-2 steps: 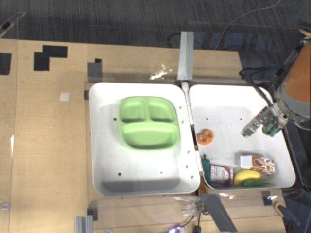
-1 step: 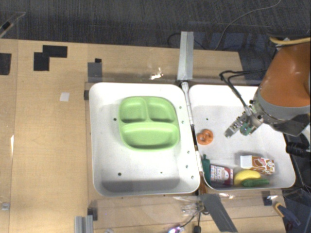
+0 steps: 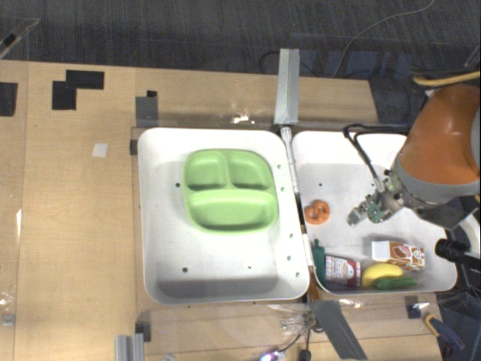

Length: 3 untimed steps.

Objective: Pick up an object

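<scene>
**Crowded corner, small targets**

No object is held; the candidates lie in the right bin [image 3: 331, 164], at the frame's lower right. A round orange piece [image 3: 317, 211] sits alone near the left wall. A dark red packet [image 3: 342, 269], banana [image 3: 381, 272], green piece [image 3: 394, 283] and carton [image 3: 400, 255] are crowded along the near wall, where a grasp could slip or catch a neighbour. The hand [image 3: 368, 210] hangs above bare floor; whether it is apart cannot be told. Counted: two bins, one green tray [image 3: 229, 190], five objects.
</scene>
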Tool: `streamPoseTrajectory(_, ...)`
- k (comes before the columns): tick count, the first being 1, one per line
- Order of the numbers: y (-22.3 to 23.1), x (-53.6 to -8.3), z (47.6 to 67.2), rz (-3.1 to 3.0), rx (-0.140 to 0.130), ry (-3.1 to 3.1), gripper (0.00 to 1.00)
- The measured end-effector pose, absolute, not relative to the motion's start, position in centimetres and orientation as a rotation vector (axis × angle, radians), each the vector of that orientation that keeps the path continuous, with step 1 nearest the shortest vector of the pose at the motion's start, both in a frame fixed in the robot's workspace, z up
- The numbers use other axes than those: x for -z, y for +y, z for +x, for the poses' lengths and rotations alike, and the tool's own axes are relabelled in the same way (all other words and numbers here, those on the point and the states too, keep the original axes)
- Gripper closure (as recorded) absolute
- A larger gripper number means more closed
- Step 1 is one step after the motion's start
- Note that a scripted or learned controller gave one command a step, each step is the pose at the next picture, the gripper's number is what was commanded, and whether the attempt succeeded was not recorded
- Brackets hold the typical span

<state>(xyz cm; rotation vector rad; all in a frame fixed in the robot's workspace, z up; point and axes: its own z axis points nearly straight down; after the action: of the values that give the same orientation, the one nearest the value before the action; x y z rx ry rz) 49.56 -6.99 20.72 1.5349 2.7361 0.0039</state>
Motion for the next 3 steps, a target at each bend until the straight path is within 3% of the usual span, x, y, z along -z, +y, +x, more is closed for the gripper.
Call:
streamPoseTrajectory(1, -5.4, -18.5, 48.8, 1.701, -0.005, 2.637, 1.0)
streamPoseTrajectory(2, -9.6, -9.2, 49.2, 1.951, -0.015, 2.447, 1.0)
streamPoseTrajectory(3, -12.9, -9.1, 62.0, 1.623, -0.009, 2.671, 1.0)
